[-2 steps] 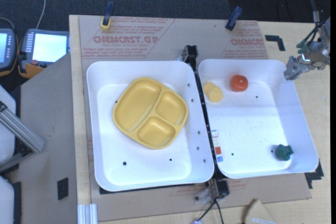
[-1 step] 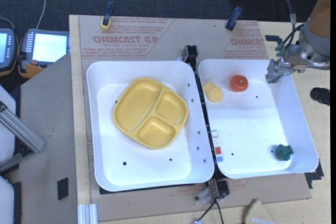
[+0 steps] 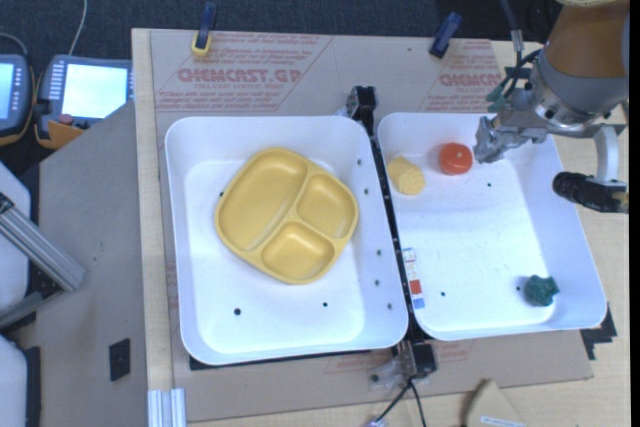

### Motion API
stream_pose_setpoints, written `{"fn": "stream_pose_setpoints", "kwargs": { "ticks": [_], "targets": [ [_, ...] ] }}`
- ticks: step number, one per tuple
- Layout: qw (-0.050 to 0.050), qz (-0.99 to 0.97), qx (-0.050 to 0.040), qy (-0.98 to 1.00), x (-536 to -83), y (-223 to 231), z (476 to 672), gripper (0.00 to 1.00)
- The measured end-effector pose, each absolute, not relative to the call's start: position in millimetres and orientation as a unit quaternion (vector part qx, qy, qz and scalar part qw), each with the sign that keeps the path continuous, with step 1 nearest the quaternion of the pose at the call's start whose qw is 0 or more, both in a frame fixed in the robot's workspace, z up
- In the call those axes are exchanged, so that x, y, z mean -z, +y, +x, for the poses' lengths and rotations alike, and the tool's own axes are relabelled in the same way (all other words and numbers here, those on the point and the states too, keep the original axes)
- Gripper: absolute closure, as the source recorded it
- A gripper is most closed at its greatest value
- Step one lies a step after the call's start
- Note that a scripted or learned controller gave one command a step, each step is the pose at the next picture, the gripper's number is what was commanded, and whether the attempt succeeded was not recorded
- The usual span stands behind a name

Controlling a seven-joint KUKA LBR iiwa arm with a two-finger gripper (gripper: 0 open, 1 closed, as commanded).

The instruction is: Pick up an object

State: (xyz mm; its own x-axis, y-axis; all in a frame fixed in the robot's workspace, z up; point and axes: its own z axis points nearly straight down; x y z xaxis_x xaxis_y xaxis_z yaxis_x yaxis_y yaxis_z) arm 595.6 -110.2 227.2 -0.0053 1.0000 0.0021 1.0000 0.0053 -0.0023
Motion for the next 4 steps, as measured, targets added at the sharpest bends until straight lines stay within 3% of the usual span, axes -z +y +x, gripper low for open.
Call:
{"fn": "stream_pose_setpoints", "kwargs": {
  "ticks": [3,4],
  "targets": [
    [0.001,-0.705,0.0004,-0.709,-240,35,568.5,1.00],
    [0.002,-0.705,-0.0002,-0.709,-245,82,550.6,1.00]
  ]
}}
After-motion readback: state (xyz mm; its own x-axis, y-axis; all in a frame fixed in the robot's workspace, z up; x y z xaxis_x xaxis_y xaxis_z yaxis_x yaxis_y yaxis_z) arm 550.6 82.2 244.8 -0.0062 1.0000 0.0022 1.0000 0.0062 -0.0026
